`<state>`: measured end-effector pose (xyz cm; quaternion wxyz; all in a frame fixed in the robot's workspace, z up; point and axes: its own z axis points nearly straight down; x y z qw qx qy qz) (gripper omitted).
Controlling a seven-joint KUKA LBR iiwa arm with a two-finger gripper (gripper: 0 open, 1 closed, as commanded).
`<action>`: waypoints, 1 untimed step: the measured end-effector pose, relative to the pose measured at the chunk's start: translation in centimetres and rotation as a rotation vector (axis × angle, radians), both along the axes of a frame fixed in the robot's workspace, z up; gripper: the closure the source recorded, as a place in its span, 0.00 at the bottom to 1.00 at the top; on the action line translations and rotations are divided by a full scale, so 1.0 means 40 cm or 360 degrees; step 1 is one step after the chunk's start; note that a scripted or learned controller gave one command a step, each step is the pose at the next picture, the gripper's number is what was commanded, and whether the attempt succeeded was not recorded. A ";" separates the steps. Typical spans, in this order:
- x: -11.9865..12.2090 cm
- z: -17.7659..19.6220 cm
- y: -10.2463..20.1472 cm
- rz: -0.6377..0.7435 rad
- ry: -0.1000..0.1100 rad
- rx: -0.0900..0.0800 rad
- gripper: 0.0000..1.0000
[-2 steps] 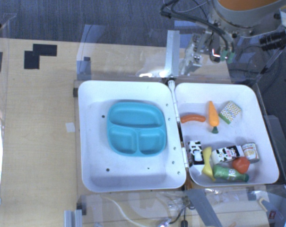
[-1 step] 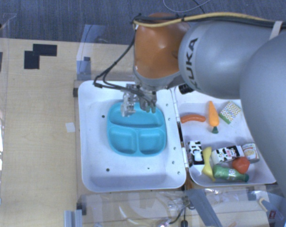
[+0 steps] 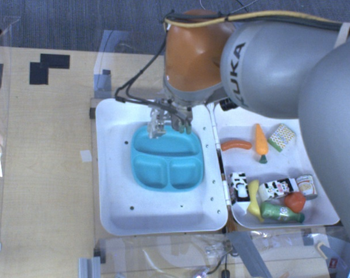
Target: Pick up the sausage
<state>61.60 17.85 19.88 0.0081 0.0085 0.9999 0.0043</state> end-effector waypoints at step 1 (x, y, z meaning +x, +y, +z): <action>0.130 0.322 0.021 0.0238 0.0007 -0.0010 1.00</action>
